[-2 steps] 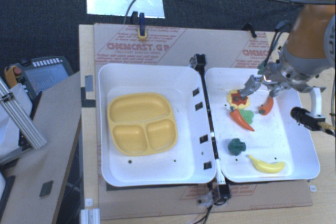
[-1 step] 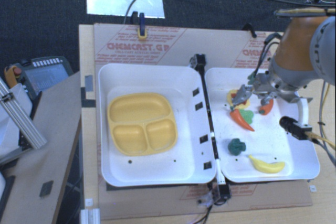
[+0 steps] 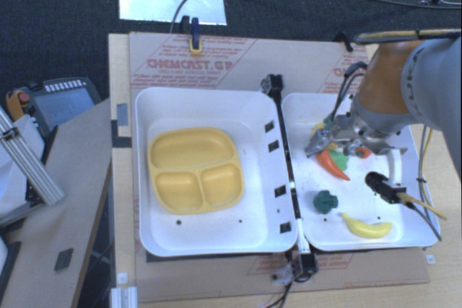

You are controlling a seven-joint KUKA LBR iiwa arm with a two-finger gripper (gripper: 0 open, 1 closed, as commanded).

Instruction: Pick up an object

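Note:
My gripper (image 3: 323, 143) is low in the right bin (image 3: 415, 231), near its upper left part. An orange carrot (image 3: 335, 164) lies right under and just below it, touching or nearly touching the tool. A small yellow piece (image 3: 318, 129) peeks out above the gripper, and a bit of red-orange (image 3: 363, 152) shows to its right, partly hidden by the wrist. A green broccoli-like toy (image 3: 325, 201) lies lower in the bin. A yellow banana (image 3: 367, 227) lies near the front wall.
The left bin (image 3: 155, 227) holds a yellow divided plate (image 3: 195, 168). A black divider (image 3: 283, 162) runs between the bins. The grey arm with its orange band (image 3: 386, 76) covers the right bin's upper right, and a black cable part (image 3: 382, 187) hangs over the bin.

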